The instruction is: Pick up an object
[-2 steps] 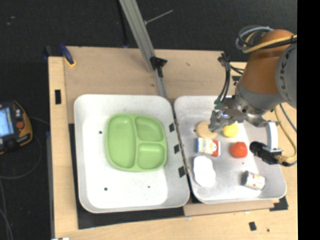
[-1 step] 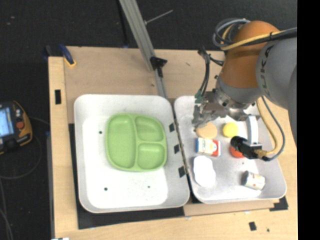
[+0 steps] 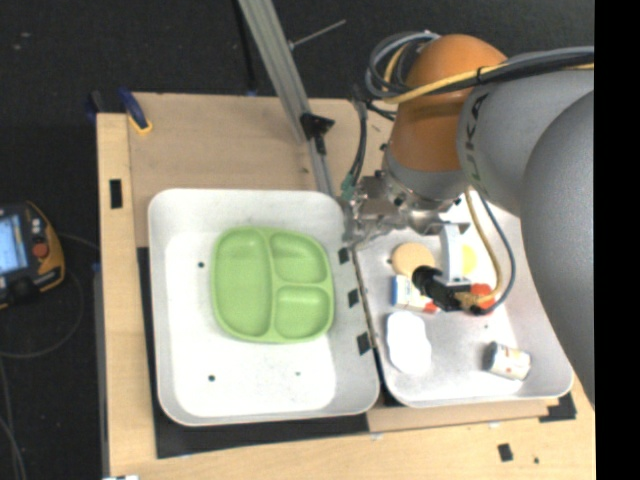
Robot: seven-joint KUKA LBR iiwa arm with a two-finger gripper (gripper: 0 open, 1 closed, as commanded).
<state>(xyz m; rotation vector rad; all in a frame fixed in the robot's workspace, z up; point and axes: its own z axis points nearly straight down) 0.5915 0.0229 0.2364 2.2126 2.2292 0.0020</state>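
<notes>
My gripper (image 3: 365,218) hangs low over the far left corner of the right bin (image 3: 545,363), close to the wall it shares with the left bin. Just right of the gripper lies a tan round object (image 3: 411,258). A small blue-and-white item (image 3: 402,290) sits in front of that. Nearer the front rest a white rounded object (image 3: 408,340) and a small white piece with a red mark (image 3: 508,361). I see nothing between the gripper's fingers.
The left bin (image 3: 180,368) holds a green divided plate (image 3: 272,284) in its middle. A slanted metal rail (image 3: 285,68) runs from the top down to the bins' far edge. The grey arm covers the right bin's far right part.
</notes>
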